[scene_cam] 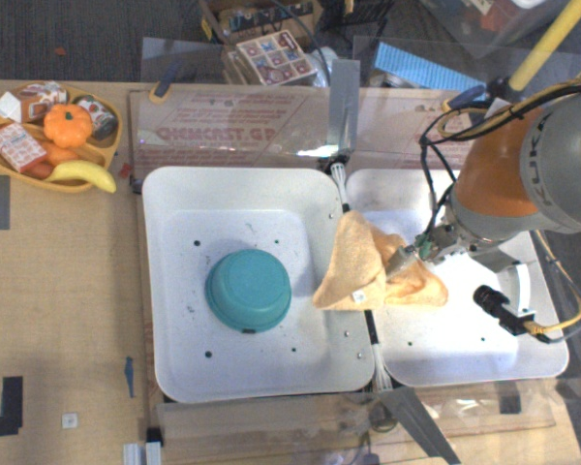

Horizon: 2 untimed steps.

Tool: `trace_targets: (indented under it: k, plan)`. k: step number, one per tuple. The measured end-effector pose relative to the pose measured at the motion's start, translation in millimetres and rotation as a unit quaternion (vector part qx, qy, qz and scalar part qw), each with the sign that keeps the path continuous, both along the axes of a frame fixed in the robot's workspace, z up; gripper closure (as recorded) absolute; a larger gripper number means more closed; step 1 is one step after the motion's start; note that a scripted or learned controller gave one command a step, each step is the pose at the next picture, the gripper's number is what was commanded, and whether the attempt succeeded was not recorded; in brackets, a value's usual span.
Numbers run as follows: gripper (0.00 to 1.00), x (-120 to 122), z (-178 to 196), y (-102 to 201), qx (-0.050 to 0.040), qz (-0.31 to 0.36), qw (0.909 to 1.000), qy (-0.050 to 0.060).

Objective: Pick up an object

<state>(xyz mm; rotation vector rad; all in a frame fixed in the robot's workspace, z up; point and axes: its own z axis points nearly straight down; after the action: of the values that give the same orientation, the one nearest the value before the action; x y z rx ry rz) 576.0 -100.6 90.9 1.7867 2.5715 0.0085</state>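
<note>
So the arm (523,177) reaches in from the right over the right bin (465,356), grey with that orange band above the wrist. Its gripper (407,257) is down on a tan cloth (353,264), and the fingers look pinched shut on a fold of it. That cloth is draped across the divide between the two bins, part bunched up over the left bin's (174,201) right rim, the rest lying in the right bin. A teal bowl (249,290) sits upside down in the left bin, apart from the cloth. Off on the bench's far left there's a yellow dish (19,168) with a banana (82,173) and a small pumpkin (68,124)
</note>
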Motion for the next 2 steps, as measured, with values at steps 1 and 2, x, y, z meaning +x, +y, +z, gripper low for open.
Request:
trace_targets:
  k: [1,2]
  plan:
    - [1.00,1.5,11.1,1.0,0.0009,0.000,1.0000,-0.003]
    - [0.00,1.5,11.2,0.6,0.0006,0.000,1.0000,-0.003]
